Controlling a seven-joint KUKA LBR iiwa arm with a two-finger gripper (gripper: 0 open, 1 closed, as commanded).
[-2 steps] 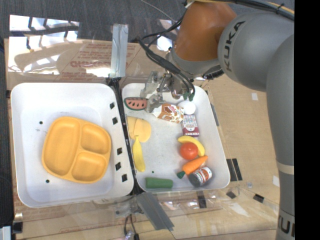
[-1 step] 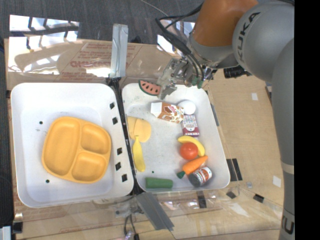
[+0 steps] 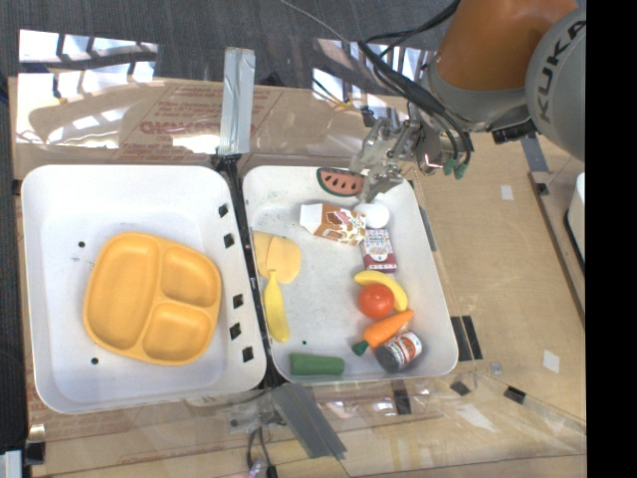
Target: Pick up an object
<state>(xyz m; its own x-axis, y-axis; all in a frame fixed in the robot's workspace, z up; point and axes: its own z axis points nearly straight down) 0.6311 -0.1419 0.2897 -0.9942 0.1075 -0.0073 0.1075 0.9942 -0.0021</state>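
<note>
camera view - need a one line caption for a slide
KUKA arm's gripper hangs over the toy-food bin near the watermelon slice; a yellow divided tray lies in the other bin.

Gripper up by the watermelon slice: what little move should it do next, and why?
Probably ease straight down. The gripper hangs above the right bin's far end, beside the watermelon slice and carton, with nothing visibly held.
</note>
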